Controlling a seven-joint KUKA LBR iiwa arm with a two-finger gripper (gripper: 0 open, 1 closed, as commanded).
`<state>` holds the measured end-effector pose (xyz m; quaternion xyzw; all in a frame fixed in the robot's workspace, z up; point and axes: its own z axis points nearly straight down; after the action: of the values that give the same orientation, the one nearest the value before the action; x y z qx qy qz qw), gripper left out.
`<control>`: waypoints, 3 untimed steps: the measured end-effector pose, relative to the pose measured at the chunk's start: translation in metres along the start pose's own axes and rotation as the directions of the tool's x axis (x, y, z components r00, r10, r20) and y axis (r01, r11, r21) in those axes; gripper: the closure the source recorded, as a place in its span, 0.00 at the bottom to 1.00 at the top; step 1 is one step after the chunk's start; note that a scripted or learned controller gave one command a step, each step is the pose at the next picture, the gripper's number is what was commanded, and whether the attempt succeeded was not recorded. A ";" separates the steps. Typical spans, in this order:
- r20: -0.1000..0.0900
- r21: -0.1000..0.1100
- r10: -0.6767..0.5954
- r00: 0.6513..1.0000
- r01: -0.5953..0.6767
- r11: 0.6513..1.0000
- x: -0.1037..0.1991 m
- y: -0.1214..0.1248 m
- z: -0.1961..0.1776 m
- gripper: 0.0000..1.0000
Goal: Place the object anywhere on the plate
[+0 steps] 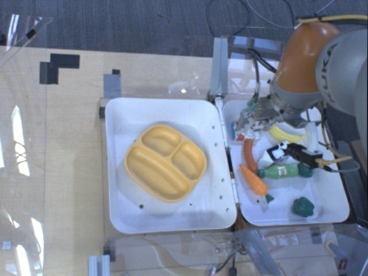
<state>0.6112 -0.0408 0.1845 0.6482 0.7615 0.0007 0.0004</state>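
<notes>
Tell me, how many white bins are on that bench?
2. The left bin holds a yellow plate. The right bin holds toy food, with the arm reaching in over it.

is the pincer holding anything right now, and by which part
Cannot be told. The pincer is down in the right bin, at the top end of the sausage, but the view is too cluttered to show anything between its fingers.

Lighting: bright, even, from overhead. Glare: white streaks on the clear panel (20,148) at left; small highlights on the left bin (172,111) rim. Shadows: soft, short, beneath the plate (166,162) and the arm (310,56). Focus: mostly sharp; arm slightly soft. Edge distortion: mild.
</notes>
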 end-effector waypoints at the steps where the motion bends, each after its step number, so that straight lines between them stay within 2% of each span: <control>1: 0.002 -0.005 -0.078 0.997 0.078 0.997 -0.009 -0.020 -0.092 1.00; 2: 0.000 0.001 -0.166 0.986 0.166 0.986 0.095 -0.047 -0.022 1.00; 3: -0.001 0.001 -0.207 0.978 0.207 0.978 0.138 -0.036 0.001 1.00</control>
<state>0.5541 0.0897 0.1839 0.5653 0.8249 0.0002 -0.0002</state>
